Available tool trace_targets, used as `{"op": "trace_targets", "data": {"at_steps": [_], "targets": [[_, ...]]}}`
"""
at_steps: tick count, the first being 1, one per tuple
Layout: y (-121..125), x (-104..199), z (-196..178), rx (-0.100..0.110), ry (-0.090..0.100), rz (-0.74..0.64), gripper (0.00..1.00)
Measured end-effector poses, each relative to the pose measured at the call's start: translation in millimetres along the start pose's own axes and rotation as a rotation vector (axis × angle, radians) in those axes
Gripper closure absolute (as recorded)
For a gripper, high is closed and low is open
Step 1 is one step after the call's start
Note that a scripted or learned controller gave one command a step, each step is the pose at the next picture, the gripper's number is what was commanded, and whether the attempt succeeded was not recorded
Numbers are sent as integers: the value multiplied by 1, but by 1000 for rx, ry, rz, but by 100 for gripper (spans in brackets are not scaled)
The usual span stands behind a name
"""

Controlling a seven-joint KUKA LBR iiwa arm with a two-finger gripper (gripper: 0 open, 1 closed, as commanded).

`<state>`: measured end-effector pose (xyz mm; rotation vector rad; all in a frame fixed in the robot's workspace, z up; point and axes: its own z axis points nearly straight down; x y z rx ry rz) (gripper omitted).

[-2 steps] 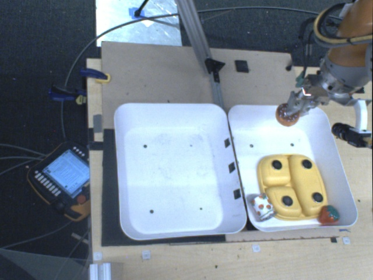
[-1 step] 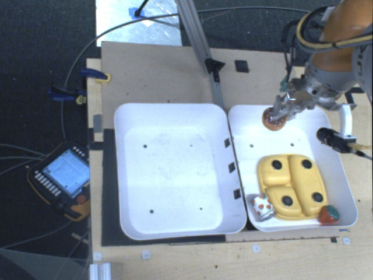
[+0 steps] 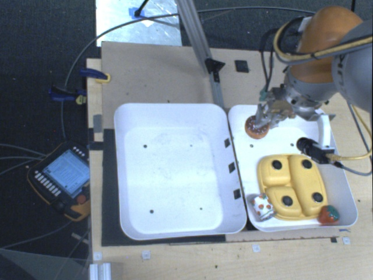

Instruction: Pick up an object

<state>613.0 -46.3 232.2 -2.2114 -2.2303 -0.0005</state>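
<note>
My gripper (image 3: 260, 119) reaches down into the far left corner of the right bin (image 3: 348, 195). Its tip is right over a small brown ring-shaped object (image 3: 256, 129), like a doughnut, which rests on the bin floor and is partly covered by the gripper. A large yellow block (image 3: 292, 186) with dark round holes lies in the near half of that bin. At the block's near left is a small white toy with red spots (image 3: 261, 206). A red strawberry-like piece (image 3: 328, 214) sits in the near right corner.
The left bin (image 3: 124, 156) stands beside the right one, and their rims meet at black clips. A metal post (image 3: 197, 31) rises behind the bins. A teach pendant (image 3: 63, 177) lies off the bench on the left.
</note>
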Motion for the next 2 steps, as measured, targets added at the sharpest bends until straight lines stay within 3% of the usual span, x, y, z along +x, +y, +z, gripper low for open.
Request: {"op": "trace_targets", "data": {"at_steps": [2], "targets": [[-35,105,10,1,0,2,100]]}}
